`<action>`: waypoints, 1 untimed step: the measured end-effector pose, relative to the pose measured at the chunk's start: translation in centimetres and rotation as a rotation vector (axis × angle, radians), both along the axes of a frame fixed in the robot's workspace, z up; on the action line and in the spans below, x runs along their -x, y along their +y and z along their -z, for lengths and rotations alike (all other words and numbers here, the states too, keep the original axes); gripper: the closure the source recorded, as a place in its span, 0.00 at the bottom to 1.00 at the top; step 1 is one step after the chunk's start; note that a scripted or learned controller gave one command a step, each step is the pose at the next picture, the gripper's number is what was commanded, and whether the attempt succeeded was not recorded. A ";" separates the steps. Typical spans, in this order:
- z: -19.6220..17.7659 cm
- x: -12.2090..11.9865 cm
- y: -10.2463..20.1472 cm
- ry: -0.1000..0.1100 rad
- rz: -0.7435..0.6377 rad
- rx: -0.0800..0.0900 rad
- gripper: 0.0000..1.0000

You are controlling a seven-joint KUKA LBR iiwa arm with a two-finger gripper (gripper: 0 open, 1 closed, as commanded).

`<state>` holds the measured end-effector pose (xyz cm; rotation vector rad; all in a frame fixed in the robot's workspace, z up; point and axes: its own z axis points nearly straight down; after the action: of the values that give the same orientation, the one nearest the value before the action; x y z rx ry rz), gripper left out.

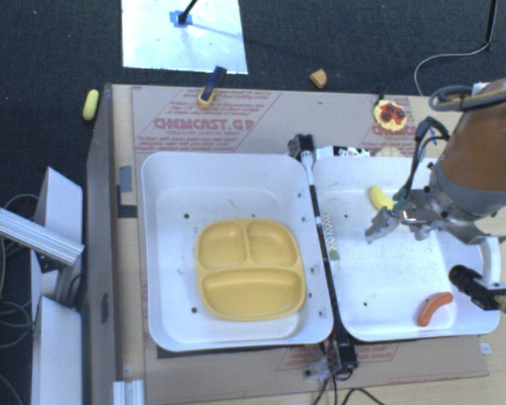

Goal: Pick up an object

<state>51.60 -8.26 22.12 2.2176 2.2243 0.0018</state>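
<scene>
Fingers apparently parted and empty, the gripper (pixel 386 224) hovers in the right bin (pixel 354 310) just beside a yellow banana-like toy (pixel 379 197), which a misaligned descent could nudge away.

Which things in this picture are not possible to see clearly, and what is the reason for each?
- Hand, camera view: small and blurred, so the state of its fingertips cannot be told.
- Yellow object in the right bin: partly covered by the arm, so its shape is unclear.
- Small round item on the cardboard: too small to identify.
- Arm: cut off by the right edge.
</scene>
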 end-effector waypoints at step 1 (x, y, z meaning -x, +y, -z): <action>-3.0 -10.0 -0.1 -0.003 -0.001 0.001 0.00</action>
<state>61.65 -8.36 25.13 2.2147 2.2239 0.0039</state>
